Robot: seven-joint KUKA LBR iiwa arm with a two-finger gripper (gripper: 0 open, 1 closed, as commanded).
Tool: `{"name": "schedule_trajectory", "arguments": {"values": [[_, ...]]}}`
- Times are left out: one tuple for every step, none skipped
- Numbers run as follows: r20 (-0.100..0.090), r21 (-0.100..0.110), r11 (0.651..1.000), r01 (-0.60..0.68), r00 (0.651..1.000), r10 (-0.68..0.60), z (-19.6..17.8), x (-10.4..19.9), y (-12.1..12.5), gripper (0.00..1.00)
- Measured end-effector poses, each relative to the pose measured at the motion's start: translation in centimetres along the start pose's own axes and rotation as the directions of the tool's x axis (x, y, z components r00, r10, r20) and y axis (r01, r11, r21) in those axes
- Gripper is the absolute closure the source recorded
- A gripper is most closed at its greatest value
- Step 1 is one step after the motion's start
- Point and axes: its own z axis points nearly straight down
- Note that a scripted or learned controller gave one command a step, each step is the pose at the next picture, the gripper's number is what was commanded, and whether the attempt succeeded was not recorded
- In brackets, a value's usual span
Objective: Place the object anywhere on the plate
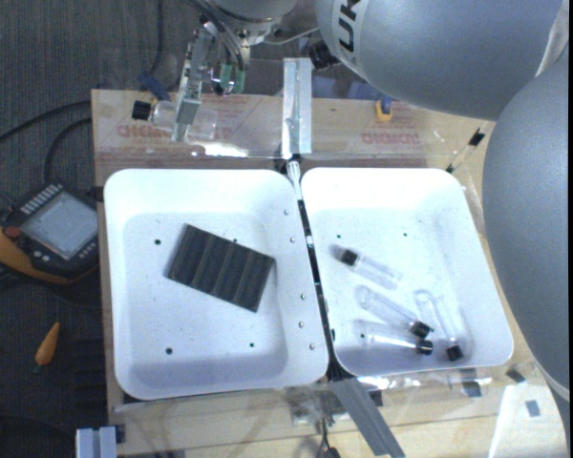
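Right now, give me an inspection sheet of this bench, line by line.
Surface: two white bins, left bin and right bin, on a wooden bench.
Job's things: dark ridged plate lies in the left bin; clear vials with black caps lie in the right bin.
Clutter: orange tool left of the bench.
Hand: hand above the bench's far edge, a clear vial between its fingers.
Cables: black cable at left.
Surroundings: pendant at left.

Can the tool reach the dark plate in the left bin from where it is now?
Probably yes. The tool hangs beyond the far rim of the left bin, and the dark plate lies flat with nothing on it or above it.
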Motion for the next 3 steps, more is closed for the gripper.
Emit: {"name": "schedule_trajectory", "arguments": {"values": [[0.002, 0.001, 1.000, 0.023, 1.000, -0.023, -4.5, -0.7, 0.1, 1.00], [0.000, 0.004, 0.995, 0.103, 0.995, -0.103, 10.2, 4.7, -0.9, 1.00], [-0.001, 0.004, 0.990, 0.140, 0.990, -0.140, 10.6, 12.3, -2.0, 1.00]]}}
